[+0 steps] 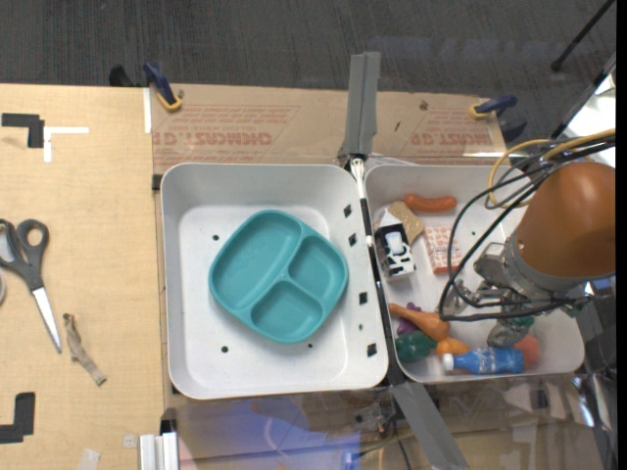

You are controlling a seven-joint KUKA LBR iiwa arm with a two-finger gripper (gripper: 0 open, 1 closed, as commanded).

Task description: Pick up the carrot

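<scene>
The carrot (419, 318) is a small orange piece lying slanted at the front left of the right bin (470, 176), its thin end toward the bin's left wall. My gripper (504, 335) hangs low over the front right of that bin, under the orange-banded wrist (573, 221) and a tangle of black cables. It is a short way to the right of the carrot, with a gap between them. Nothing can be made out in its grasp.
Around the carrot lie a green toy (415, 347), a small orange piece (452, 346), a blue bottle (487, 362) and a red-orange ball (530, 350). Farther back are a sausage (431, 203), a black-and-white box (394, 249) and a red-printed card (446, 248). The left bin (186, 292) holds a teal divided plate (279, 276).
</scene>
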